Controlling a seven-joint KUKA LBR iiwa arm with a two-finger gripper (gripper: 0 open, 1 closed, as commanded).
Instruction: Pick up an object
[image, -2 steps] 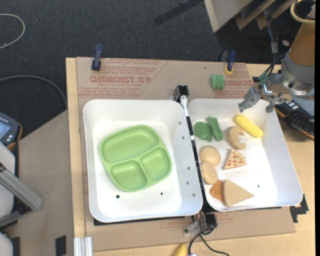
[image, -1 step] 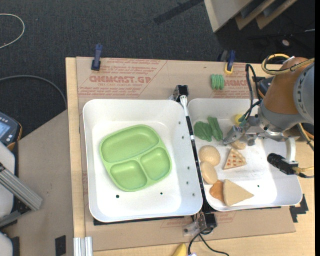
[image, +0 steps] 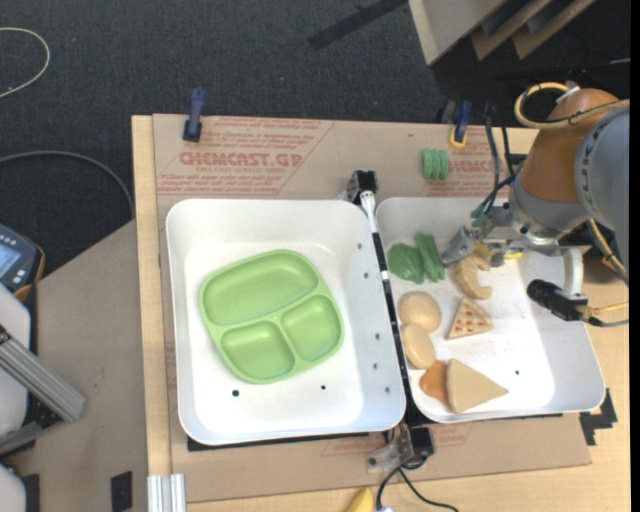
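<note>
Divided tray (image: 270, 315): light green
Bins (image: 190, 330): white
Pizza slice (image: 467, 322): tan, red dots
Arm (image: 570, 165): grey, orange band
Clamps (image: 194, 113): blue

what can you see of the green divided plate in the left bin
The green divided plate looks like pale green matte plastic, rounded, with three compartments: one long one along its upper side and two smaller ones below. It lies flat, turned slightly askew, near the middle of the left bin, holding nothing, with nothing else touching it.

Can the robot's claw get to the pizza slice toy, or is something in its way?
Probably yes. The claw hangs in the same bin, just above the pizza slice toy, which lies uncovered; only a tan croissant-like piece sits between them.
</note>
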